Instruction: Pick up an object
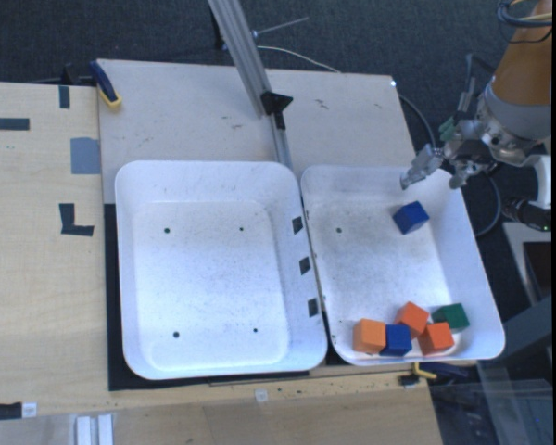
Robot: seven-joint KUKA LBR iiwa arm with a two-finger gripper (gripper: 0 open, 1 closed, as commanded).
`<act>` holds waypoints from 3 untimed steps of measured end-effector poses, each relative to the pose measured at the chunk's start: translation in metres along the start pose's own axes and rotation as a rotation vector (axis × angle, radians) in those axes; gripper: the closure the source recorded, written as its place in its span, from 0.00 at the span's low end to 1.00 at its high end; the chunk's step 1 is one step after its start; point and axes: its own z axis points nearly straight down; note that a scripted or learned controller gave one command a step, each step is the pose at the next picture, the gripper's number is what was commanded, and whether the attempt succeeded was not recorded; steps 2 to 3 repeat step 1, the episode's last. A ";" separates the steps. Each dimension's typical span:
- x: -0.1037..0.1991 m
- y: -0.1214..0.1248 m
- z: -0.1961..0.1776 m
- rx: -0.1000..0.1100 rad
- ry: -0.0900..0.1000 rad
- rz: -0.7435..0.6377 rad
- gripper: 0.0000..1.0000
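Observation:
A blue block (pixel 410 217) lies alone in the upper part of the right bin (pixel 371 267). At that bin's near right corner sits a cluster: an orange block (pixel 371 335), a small blue block (pixel 398 339), two more orange blocks (pixel 412 316) (pixel 435 337) and a green block (pixel 453 316). My gripper (pixel 437 169) hangs over the right bin's far right rim, above and to the right of the lone blue block. Its fingers (pixel 417 171) are spread apart with nothing between them.
The left bin (pixel 139 248) stands beside the right one. A slanted aluminium post (pixel 246 49) rises behind the bins. A blue and yellow clamp (pixel 104 83) lies at the bench's far left. Cables (pixel 489 202) trail at the right.

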 end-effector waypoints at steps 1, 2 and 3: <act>-0.023 0.017 0.138 -0.018 -0.006 0.000 0.00; -0.023 0.017 0.138 -0.018 -0.006 0.000 0.00; -0.023 0.017 0.138 -0.018 -0.006 0.000 0.00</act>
